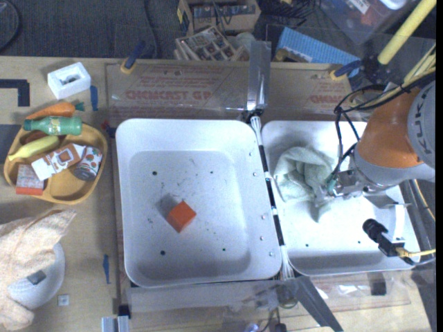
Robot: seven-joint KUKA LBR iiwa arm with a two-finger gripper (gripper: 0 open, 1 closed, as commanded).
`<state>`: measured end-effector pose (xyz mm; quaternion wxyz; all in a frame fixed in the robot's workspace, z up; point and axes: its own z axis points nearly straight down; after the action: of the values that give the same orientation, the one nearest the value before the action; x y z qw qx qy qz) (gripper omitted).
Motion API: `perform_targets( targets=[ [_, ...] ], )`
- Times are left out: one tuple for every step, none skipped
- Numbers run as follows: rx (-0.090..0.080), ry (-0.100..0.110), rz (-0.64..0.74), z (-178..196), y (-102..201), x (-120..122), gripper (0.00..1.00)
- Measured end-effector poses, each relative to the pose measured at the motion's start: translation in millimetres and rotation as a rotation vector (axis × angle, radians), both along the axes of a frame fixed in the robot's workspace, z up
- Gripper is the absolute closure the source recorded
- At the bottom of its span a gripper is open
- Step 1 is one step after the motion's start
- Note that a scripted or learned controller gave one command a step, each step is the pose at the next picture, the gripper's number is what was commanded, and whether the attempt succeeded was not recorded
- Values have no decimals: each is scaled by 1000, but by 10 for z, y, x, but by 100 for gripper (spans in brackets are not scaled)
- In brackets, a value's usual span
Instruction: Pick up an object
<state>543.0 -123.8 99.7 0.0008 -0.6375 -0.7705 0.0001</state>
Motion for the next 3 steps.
perform_targets(
  targets=[
    [-2,-4,-258,848,415,56,100],
    [-3,-4,2,1954,403,942,100],
    [-3,-5,2,1958,406,942,0]
  ],
)
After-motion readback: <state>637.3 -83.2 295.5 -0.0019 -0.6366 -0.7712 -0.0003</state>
